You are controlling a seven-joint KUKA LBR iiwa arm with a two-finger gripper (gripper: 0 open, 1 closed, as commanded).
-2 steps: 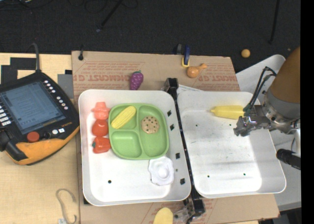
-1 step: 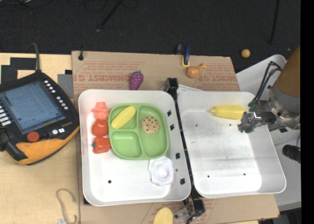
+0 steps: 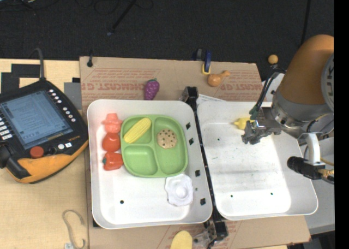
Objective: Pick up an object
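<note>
Two shallow white bins sit side by side on a bench, seen from above. The left bin [image 3: 103, 199] holds a green divided plate [image 3: 154, 147] carrying a yellow corn cob [image 3: 136, 129] in its upper left section and a round cookie [image 3: 167, 138] in its upper right. Three red and pink toy pieces [image 3: 112, 141] line up just left of the plate, and a white crumpled item [image 3: 179, 190] lies at its lower right corner.

The grey arm with an orange band reaches in from the right. Its gripper [image 3: 251, 135] hangs over the upper middle of the right bin [image 3: 262, 188]; I cannot tell how its pincer stands. A small yellow object [image 3: 241, 123] lies just beside it, to its upper left.

Cardboard [image 3: 120, 81] behind the bins shows upside-down red lettering, not clearly legible. A purple grape toy [image 3: 151, 88] and an orange duck-like toy [image 3: 217, 78] rest on it. A control tablet [image 3: 38, 125] sits far left.
</note>
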